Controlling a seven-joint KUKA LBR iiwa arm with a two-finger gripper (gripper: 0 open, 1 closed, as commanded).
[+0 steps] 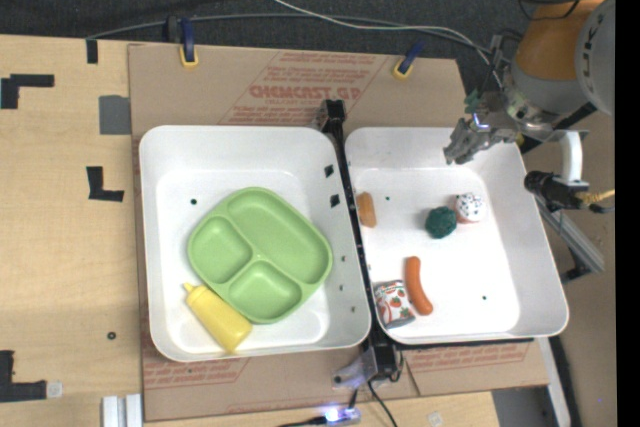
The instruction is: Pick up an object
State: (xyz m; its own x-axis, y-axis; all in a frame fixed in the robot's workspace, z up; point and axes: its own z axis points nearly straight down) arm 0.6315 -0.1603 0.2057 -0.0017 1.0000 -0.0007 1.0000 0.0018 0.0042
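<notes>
Cardboard-topped desk [90, 245], two white bins. Tool [462, 147] hovers at right bin's [540, 310] far edge, carrying nothing; finger gap too blurred to tell. Approach step. Nearest candidates, green ball [440, 222] and dice [469, 207], sit just below it; next: descend, centre.
</notes>
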